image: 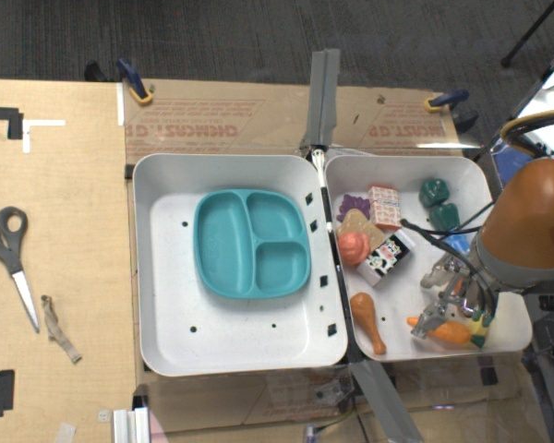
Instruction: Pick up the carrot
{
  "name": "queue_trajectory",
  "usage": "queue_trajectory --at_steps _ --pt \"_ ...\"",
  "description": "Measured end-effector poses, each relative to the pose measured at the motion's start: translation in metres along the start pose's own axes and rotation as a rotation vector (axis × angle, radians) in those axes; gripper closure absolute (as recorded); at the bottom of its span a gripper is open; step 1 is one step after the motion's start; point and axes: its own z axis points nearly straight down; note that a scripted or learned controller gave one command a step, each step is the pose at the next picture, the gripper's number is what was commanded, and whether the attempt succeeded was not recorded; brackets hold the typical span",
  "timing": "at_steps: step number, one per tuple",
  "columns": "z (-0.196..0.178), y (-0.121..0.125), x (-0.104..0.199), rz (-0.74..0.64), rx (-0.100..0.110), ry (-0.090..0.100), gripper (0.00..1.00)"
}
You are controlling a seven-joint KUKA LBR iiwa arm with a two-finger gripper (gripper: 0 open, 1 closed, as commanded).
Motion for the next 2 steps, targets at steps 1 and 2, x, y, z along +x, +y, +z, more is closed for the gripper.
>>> queue_trajectory --at_steps 1,2 --pt "-0.009 0.001 -0.001 -0.003 0.0 -0.003 1.0" --pt "0.001 0.031 0.015 0.415 0.0 0.001 1.0"
